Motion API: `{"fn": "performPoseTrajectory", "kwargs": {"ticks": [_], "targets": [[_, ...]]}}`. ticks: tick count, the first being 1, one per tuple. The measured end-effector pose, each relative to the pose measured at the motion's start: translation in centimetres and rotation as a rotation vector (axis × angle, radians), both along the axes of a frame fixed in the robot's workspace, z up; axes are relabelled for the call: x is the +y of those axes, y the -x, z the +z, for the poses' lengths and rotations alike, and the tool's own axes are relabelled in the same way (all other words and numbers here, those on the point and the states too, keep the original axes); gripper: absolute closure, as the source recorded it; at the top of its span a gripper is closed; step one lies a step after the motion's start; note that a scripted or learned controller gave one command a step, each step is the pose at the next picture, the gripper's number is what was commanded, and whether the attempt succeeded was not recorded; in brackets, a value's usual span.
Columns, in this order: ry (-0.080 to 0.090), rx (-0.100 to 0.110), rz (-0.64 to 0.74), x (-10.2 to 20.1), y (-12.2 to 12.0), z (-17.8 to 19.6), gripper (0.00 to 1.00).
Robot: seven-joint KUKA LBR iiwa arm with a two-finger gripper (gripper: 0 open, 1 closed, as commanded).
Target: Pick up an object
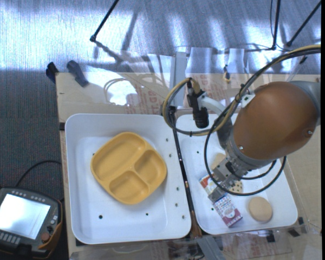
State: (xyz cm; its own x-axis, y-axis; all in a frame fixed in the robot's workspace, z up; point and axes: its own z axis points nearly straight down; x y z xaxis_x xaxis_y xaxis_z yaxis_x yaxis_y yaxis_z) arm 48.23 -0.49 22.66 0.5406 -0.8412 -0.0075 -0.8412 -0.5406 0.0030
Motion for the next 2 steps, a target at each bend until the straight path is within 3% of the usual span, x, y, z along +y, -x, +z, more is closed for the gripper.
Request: {"fn": "performPoseTrajectory", "kwargs": {"ticks": [1,2], "targets": [[-0.002,0.000,0.310,9.0,0.9,-1.1,1.00],[-0.006,0.000,0.750,8.9,-0.2,-4.2,1.00]]}}
